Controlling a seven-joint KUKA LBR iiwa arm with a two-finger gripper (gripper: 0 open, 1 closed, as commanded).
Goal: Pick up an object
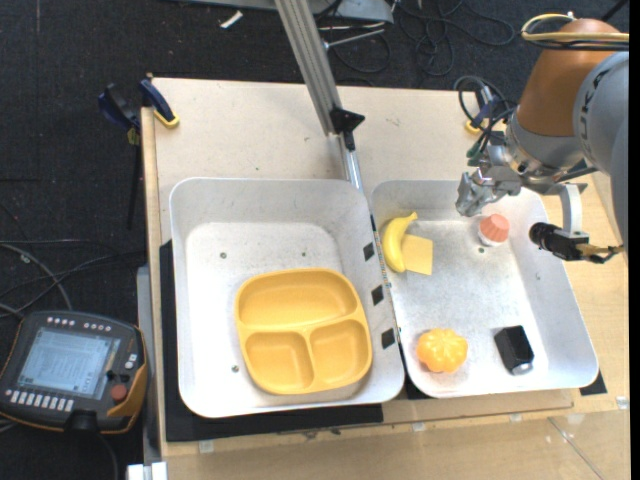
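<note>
Upper right of the frame, claw (474, 196) hangs over the back of the right bin (560, 298); can't tell its state from this slanted look, and nothing visibly sits in it. Nearest candidate is a small pink-orange cup-like item (493, 229), just right of and below the claw, near the bin's back rim. Judgement: the step is lining up over a target before descent, so centre over that item, drop straight, and keep off the bin wall, since it sits close to the rim and could tip or slide. Other pickables in the same bin: banana (397, 238) touching a yellow block (418, 255) at the left side, so grabbing one there may drag the other; orange fruit toy (442, 350) at lower left, round, may roll; black box (514, 349) at lower right, well apart from the rest. Left bin (200, 218) holds a yellow divided tray (300, 330). Bin floors look smooth white and speckled. Bench (250, 128) is pale board; clamps (150, 103) at its upper left corner, metal pole (312, 53) slanting up. Dark floor with cables, teach pendant (65, 368) at lower left.
</note>
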